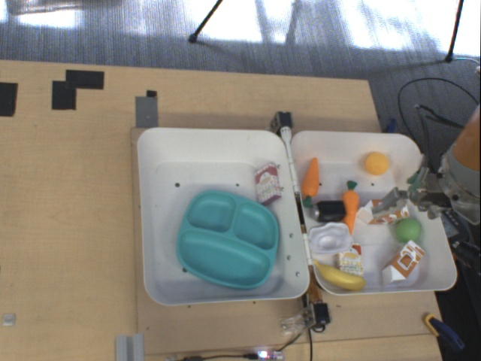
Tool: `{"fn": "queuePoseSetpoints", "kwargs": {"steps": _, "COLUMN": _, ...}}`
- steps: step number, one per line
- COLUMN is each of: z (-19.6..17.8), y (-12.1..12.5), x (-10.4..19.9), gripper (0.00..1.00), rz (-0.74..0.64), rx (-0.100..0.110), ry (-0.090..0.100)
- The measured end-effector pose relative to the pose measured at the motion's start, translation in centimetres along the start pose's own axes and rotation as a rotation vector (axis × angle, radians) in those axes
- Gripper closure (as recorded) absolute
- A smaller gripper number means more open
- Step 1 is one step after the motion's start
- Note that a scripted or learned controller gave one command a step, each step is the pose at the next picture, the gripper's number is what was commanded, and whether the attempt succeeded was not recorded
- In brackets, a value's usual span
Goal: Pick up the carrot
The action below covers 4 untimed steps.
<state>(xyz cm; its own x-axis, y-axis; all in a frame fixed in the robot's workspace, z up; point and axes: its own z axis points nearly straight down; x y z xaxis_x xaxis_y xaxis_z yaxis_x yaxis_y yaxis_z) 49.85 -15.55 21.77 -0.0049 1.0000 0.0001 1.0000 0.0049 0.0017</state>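
Two carrot-like orange items are seen in the right white bin (430,156), so a wrong pick is possible. Metal two-finger tool (402,196) is hung at the bin's right side; open or closed cannot be told. Small orange carrot with green top (351,206) is wedged between a black block (330,210) and a white carton (378,215); neighbours could be snagged. Longer orange carrot-shaped piece (311,177) is laid near the divider.

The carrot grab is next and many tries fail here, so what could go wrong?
1. Two orange carrots lie close: one mid-bin, another by the left wall, so the gripper may pick either.
2. The black object touches the middle carrot and could be pinched along.
3. The left one hugs the right bin's wall, blocking a finger.
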Motion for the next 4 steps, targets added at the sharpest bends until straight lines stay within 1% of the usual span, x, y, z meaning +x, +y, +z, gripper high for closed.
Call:
{"fn": "queuePoseSetpoints", "kwargs": {"steps": 1, "z": 4.9, "y": 4.8, "x": 2.6, "gripper": 0.00, "rz": 0.087, "rx": 0.000, "ry": 0.000}}
{"fn": "queuePoseSetpoints", "kwargs": {"steps": 2, "z": 13.3, "y": 11.9, "x": 0.3, "gripper": 0.00, "rz": 0.092, "rx": -0.001, "ry": 0.000}}
{"fn": "queuePoseSetpoints", "kwargs": {"steps": 3, "z": 13.3, "y": 8.1, "x": 4.7, "gripper": 0.00, "rz": -0.209, "rx": 0.001, "ry": 0.001}}
{"fn": "queuePoseSetpoints", "kwargs": {"steps": 4, "z": 12.0, "y": 8.3, "x": 4.7, "gripper": 1.00, "rz": -0.211, "rx": -0.006, "ry": -0.002}}
